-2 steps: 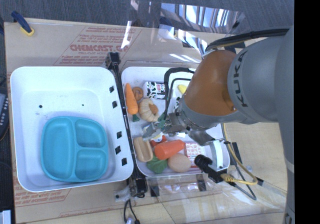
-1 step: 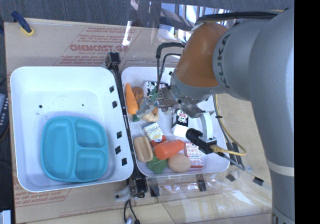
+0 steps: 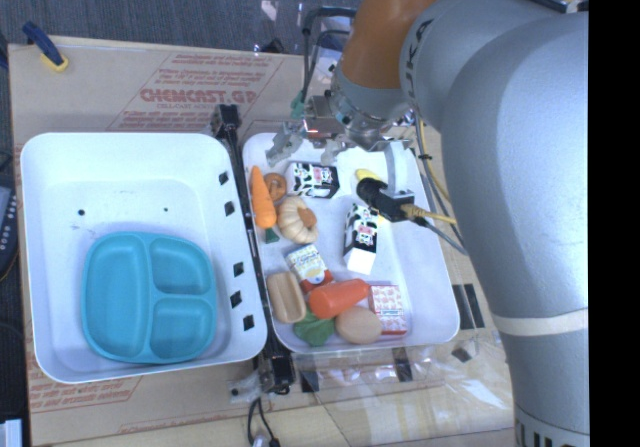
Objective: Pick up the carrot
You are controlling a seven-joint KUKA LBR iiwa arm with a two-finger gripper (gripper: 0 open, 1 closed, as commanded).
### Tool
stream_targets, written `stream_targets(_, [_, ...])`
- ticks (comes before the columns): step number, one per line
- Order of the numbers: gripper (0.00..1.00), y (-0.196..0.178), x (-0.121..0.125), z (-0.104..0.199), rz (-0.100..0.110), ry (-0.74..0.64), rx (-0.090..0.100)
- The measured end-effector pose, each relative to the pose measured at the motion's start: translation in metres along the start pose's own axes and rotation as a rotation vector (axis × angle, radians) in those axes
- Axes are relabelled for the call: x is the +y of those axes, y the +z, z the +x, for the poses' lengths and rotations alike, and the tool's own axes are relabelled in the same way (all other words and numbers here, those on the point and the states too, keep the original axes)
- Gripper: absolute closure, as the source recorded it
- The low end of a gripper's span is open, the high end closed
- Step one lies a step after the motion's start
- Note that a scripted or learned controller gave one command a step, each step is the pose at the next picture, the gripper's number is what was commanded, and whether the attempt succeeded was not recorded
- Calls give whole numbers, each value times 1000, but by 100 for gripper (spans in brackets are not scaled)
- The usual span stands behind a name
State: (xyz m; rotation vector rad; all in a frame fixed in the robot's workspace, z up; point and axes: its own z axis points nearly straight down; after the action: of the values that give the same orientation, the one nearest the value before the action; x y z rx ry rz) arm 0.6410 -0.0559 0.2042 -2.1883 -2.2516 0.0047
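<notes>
We see the hand [image 3: 305,140] hanging over the far left corner of the right bin [image 3: 432,280], its two fingers spread apart with nothing between them. Just beyond it toward us, the carrot [image 3: 262,197] lies lengthwise against that bin's left wall, tight on the divider between the two bins. A croissant [image 3: 296,219] touches the carrot's right side, so we find little room there. A cow-print carton [image 3: 314,179] sits just right of the hand, and another [image 3: 362,233] stands further on. Toys crowd the near end. In the left bin [image 3: 60,175], a blue divided tray [image 3: 150,297] fills the near half, with bare white floor beyond it.
</notes>
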Motion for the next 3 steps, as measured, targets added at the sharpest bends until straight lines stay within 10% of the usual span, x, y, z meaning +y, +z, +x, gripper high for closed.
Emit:
stream_targets(1, [0,16,-2,44,4,-328,1])
stream_targets(3, [0,-48,19,150,-1,-186,-1])
